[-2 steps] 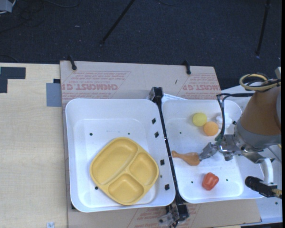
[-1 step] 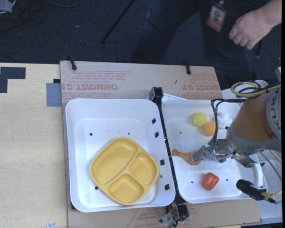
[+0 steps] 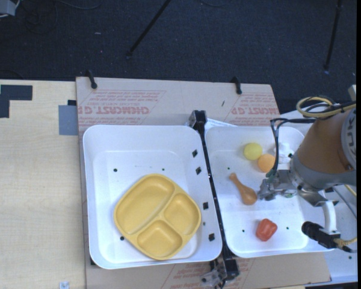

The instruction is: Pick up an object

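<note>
The right bin (image 3: 289,245) holds a yellow ball (image 3: 252,151), a small orange ball (image 3: 266,162), a brown wooden-spoon-like piece (image 3: 243,189) and a red pepper-shaped toy (image 3: 265,229). My gripper (image 3: 268,189) hangs low in this bin, just right of the brown piece's rounded end and just below the orange ball. The arm's grey and orange wrist (image 3: 322,152) covers the bin's right side. Nothing is visibly between the fingers.
The left bin (image 3: 102,161) holds a yellow divided tray (image 3: 157,215). A black divider (image 3: 206,185) runs between the bins. Cardboard lies under both bins, and black cables loop near the arm at the right.
</note>
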Available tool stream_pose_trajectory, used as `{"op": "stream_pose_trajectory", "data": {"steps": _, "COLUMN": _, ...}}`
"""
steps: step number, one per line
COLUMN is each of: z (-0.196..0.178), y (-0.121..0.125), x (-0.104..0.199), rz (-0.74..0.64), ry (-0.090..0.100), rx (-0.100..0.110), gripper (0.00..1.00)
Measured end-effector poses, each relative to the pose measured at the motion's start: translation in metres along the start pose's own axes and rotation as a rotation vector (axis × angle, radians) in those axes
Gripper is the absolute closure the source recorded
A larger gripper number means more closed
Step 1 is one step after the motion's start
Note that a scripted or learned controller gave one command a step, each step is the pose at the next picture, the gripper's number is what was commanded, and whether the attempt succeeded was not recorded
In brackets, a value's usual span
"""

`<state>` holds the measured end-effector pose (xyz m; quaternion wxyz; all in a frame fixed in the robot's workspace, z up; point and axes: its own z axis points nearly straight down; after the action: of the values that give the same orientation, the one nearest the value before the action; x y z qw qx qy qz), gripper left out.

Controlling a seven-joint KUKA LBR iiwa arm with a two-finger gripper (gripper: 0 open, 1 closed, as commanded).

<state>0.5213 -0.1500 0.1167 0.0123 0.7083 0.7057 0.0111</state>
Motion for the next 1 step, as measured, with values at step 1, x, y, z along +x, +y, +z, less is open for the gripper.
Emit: {"op": "stream_pose_trajectory", "data": {"steps": 1, "z": -0.0450, "y": 0.0073, "x": 0.0051, "rz": -0.006, "ry": 0.002, "rx": 0.032, "gripper": 1.00}}
